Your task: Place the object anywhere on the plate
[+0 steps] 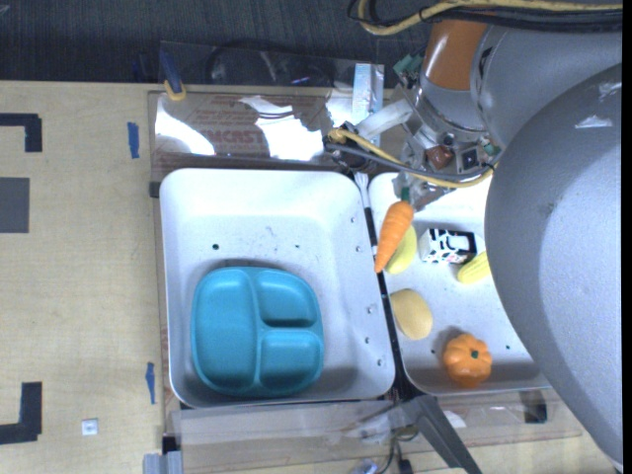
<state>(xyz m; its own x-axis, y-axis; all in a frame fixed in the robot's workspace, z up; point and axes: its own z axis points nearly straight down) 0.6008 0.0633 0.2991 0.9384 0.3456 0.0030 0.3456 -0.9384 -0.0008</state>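
Tilted carrot [394,230]; blue plate [258,330] apart

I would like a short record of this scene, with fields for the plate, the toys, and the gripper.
plate: blue, three compartments, in the left bin
left bin: white, holds the plate
carrot: orange, hanging tip-down under the gripper, over the divider between bins
gripper: above the right bin's top left corner, at the carrot's top
right bin: holds the other toys
pumpkin: orange, near the front
potato: pale yellow, left of centre
cow: black and white, beside the carrot
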